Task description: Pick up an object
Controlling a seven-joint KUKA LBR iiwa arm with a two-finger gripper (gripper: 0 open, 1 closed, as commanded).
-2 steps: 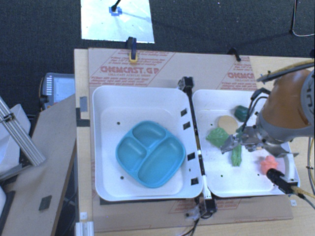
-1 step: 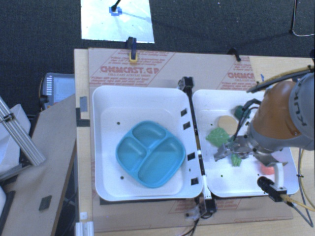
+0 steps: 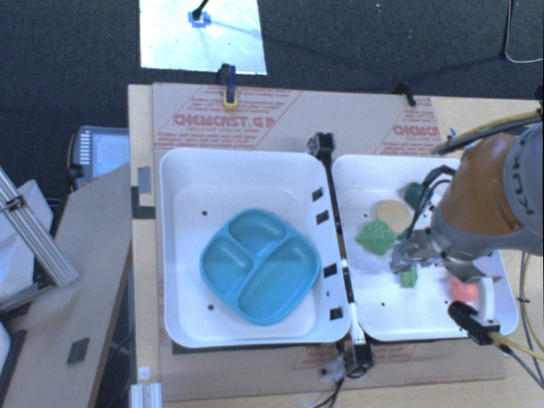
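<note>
Grey arm w/ orange band [image 3: 484, 189] reaches into right white bin [image 3: 365, 317]; pincer [image 3: 410, 257] sits low by a small green leafy piece [image 3: 375, 235] and a smaller green bit [image 3: 409, 278], grip state can't tell. Tan round disc [image 3: 392, 212] lies just beyond the leafy piece, pink-red item [image 3: 463, 291] near right. Blue divided plastic plate [image 3: 259, 264] lies in left white bin [image 3: 183, 228].

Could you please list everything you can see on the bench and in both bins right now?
Bins: two, white, side by side on the bench.
Divided plate: one, blue, in the left bin.
Leafy piece: one, green, in the right bin, near its middle.
Round flat item: one, tan, right bin, just behind the leafy piece.
Small piece: one, green, right bin, below the gripper.
Small item: one, pink-red, right bin, near the front right.
Clamp: one, yellow, at the board's back edge.
Arm: one, grey and orange, over the right bin.
Gripper: one, low in the right bin.
</note>
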